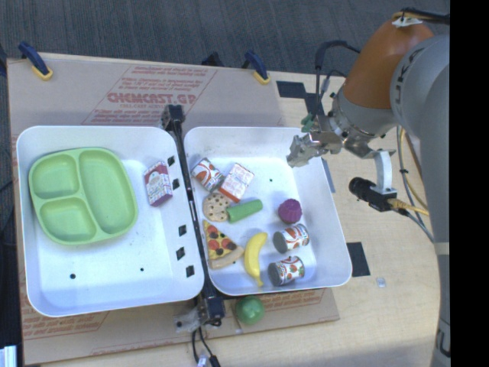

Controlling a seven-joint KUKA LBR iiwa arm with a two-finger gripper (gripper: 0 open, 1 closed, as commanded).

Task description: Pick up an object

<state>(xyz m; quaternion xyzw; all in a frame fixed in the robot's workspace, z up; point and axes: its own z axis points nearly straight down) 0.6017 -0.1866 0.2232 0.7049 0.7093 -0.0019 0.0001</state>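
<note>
Grey carpet lies beyond the wooden counter (382,281), which carries a sheet of printed cardboard (153,90) held by blue clamps at its far edge. On the cardboard sit two shallow white bins side by side, touching along their inner walls: the left bin (99,281) and the right bin (321,228). The grey arm (412,75), with its orange band, reaches in from the right and ends over the far right corner of the right bin. Its pincer (299,153) hangs at that corner above the bin's rim, clear of every object; whether it is apart or together cannot be told from this angle. A green divided plate (80,197) occupies the left half of the left bin, with a small red carton (157,183) just beside it toward the centre wall. The right bin holds the remaining candidates for picking: a pizza slice (220,245), a banana (254,257), a green cylinder (244,209), a red and white carton (236,182), three small cans (205,173) (291,238) (286,270), a cookie (215,206) and a purple ball (289,210). A green ball (248,310) rests on the cardboard outside the right bin's near edge.
</note>
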